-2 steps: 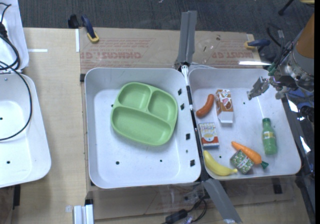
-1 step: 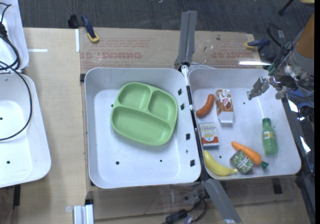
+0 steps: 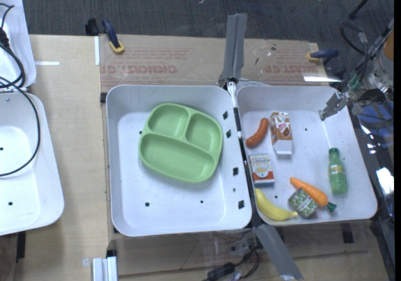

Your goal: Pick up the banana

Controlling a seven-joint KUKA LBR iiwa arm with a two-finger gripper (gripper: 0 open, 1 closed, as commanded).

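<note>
The yellow banana [image 3: 272, 206] lies at the front left corner of the right bin [image 3: 301, 99], curved along the front wall. My gripper [image 3: 336, 105] hangs over the right bin's far right corner, well away from the banana, on the opposite side of the bin. Nothing shows between it and the bin floor.
In the right bin lie a sausage [image 3: 257, 132], a juice carton [image 3: 282, 133], a small box [image 3: 262, 170], a green bottle [image 3: 337, 172], a carrot [image 3: 308, 190] and a green packet [image 3: 302, 204] next to the banana. The left bin [image 3: 125, 167] holds a green divided plate [image 3: 182, 142].
</note>
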